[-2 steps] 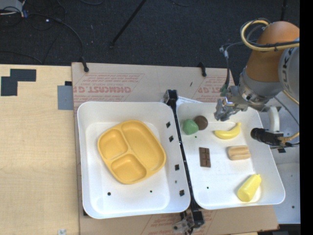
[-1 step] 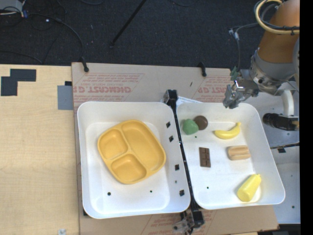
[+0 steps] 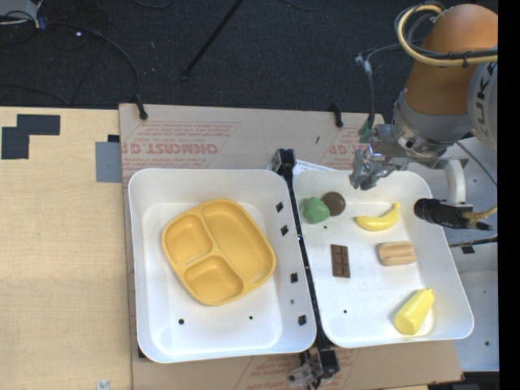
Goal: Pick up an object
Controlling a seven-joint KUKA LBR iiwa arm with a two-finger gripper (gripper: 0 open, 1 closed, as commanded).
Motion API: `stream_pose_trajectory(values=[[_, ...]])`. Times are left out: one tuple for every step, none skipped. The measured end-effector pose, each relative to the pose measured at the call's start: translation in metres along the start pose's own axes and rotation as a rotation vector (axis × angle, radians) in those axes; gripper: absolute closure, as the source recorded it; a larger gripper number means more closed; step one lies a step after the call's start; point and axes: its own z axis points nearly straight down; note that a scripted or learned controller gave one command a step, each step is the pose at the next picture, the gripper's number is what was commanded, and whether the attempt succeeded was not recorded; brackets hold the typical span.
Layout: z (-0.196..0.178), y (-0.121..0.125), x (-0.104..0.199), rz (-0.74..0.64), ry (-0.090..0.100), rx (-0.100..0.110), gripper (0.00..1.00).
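Likely light and slippery, the curved yellow plastic banana (image 3: 379, 218) suits a mid-body pinch; claw (image 3: 367, 172) state unclear.

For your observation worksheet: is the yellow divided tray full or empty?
Empty. The yellow divided tray lies in the left bin, and all three compartments show only bare yellow plastic.

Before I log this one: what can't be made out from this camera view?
- Gripper: small and blurred above the right bin's far edge; open or shut can't be told, nor its height over the bin.
- Arm: cut off by the right edge.
- Brown ball: touches or slightly overlaps the green ball; which can't be told.
- Chocolate bar: too small to read any markings.
- Bench front: cut off by the bottom edge.
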Motion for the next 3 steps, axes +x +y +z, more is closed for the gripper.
stream_pose_trajectory(values=[[0.016,-0.026,0.041,0.000,0.000,0.003,1.00],[0.031,-0.038,0.086,0.000,0.000,0.003,1.00],[0.029,-0.053,0.138,-0.001,0.000,0.002,1.00]])
